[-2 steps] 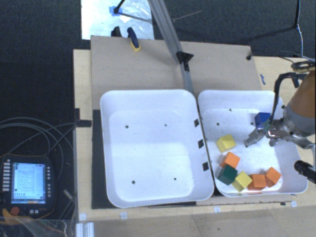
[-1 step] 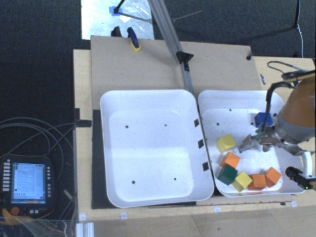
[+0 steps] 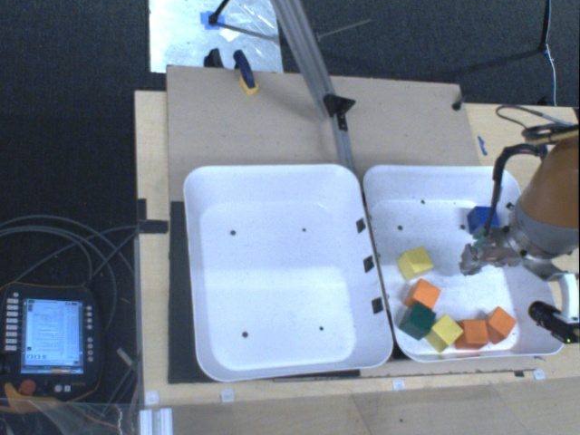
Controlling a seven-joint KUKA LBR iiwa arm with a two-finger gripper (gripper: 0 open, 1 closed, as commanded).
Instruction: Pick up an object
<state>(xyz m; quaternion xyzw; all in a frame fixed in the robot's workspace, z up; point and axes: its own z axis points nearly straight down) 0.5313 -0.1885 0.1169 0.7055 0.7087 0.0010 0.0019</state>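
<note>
Reaching in from the desk's right edge, a grey arm with an orange band, its end effector (image 3: 475, 259) low inside the right bin (image 3: 435, 181), near that bin's right wall. Finger spread impossible to tell from above. Just beside the end effector, toward the bin's far right corner, a blue block (image 3: 480, 217). Left of it, apart, a yellow cube (image 3: 416, 263). Toward the near edge, an orange cube (image 3: 422, 294) touching a dark green cube (image 3: 418, 320), then another yellow cube (image 3: 445, 332) and two orange cubes (image 3: 486, 329) close together along the near wall. Beside it, the left bin (image 3: 272, 270). Off the desk's left edge, a teach pendant (image 3: 43, 338) with cables.
</note>
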